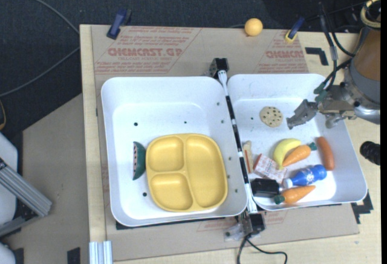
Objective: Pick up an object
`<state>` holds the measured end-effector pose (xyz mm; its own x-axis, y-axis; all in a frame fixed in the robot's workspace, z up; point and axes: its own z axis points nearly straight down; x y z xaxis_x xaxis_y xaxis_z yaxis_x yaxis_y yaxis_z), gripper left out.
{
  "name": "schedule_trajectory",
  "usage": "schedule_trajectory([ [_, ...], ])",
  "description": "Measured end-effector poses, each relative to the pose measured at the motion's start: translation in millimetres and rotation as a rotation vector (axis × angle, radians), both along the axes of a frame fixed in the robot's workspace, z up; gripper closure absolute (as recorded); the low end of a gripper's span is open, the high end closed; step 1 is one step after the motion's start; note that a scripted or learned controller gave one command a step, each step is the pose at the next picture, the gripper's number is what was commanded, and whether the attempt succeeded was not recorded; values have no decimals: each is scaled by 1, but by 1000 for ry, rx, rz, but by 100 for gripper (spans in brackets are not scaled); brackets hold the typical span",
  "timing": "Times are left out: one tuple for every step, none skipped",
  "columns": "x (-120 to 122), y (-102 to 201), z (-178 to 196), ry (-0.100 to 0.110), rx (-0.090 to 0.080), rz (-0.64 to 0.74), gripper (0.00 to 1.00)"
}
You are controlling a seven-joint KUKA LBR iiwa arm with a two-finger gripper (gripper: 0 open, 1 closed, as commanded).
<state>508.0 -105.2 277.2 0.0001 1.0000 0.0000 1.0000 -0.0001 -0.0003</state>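
Gripper [302, 115]: above the right bin [347, 187], near its back right part; nothing visible between the fingers; how far they are parted cannot be told. Arm [367, 69]: enters over the bin's right edge, orange band above wrist.

Right bin contents: cookie [271, 115] mid-back, just left of the gripper; banana [284, 148] centre; carrots [297, 154] beside it, at right [326, 153] and at the front edge [296, 194]; bottle [306, 176]; wrapper [266, 166]; black item [265, 186].

Left bin [121, 99]: yellow tray [184, 172] at front, watermelon slice [139, 160] at its left edge.
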Motion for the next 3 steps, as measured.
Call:
schedule_trajectory([
  [27,-9,-151,2,1,-1,0],
  [52,-72,-193,0,-2,-2,0],
  [29,-40,-193,2,2,1,0],
])
